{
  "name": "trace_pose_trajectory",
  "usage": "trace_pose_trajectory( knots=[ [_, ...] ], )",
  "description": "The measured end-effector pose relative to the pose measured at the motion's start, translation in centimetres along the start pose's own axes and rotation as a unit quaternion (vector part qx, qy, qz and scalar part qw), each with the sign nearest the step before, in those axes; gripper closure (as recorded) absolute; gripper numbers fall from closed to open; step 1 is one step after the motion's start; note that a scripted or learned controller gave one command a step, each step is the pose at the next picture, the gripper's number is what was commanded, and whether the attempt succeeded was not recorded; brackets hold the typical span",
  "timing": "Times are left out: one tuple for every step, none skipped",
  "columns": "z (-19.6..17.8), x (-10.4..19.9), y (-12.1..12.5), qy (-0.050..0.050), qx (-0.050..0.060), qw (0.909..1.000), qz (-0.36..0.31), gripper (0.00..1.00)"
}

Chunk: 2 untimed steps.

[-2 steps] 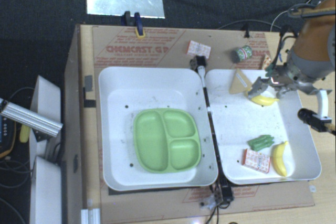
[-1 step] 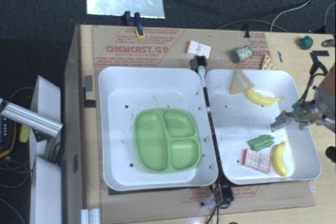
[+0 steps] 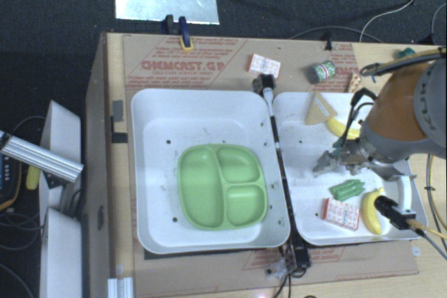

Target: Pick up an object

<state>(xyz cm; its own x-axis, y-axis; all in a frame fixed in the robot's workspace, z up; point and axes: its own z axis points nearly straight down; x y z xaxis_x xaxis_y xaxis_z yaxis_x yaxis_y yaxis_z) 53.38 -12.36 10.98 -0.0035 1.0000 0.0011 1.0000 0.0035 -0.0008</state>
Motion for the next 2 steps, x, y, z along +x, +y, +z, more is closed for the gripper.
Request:
trace_pose_trajectory(
  knots=[
    [-7.8, -6.3, 6.9, -0.002, -0.003, 1.0, 0.0, 0.0],
    [2.6, -3.9, 8.6, -0.001, -0.001, 1.0, -0.001, 0.0]
  ],
)
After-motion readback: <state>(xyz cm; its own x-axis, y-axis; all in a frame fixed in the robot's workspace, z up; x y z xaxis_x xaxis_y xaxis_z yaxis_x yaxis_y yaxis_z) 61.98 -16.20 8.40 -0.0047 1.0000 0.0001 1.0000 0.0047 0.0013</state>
